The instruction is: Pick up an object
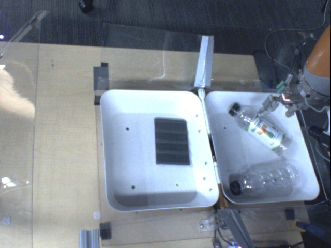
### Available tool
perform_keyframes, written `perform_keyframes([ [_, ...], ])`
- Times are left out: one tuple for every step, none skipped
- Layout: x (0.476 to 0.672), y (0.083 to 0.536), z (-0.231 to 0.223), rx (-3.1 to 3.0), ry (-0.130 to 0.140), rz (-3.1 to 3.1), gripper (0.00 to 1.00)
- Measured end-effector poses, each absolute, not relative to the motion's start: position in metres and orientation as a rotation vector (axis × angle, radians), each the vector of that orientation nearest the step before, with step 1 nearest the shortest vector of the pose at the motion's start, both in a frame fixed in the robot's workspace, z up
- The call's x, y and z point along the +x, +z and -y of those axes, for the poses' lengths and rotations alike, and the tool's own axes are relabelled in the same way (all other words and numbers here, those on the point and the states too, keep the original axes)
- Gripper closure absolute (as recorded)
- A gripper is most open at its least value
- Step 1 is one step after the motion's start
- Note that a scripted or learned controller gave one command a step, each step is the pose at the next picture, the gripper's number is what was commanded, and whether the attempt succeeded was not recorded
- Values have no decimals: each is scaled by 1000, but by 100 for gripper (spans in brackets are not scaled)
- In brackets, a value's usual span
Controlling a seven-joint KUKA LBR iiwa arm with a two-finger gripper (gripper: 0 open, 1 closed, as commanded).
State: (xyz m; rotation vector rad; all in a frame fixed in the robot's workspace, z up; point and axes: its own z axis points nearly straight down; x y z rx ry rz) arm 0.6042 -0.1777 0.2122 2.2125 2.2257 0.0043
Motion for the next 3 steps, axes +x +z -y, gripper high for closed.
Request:
perform_keyframes([
  [629,122,195,2198,7,-2235,0],
  [671,133,132,2265,10,-2168,0],
  [650,112,98,2514,6,-1880,0],
])
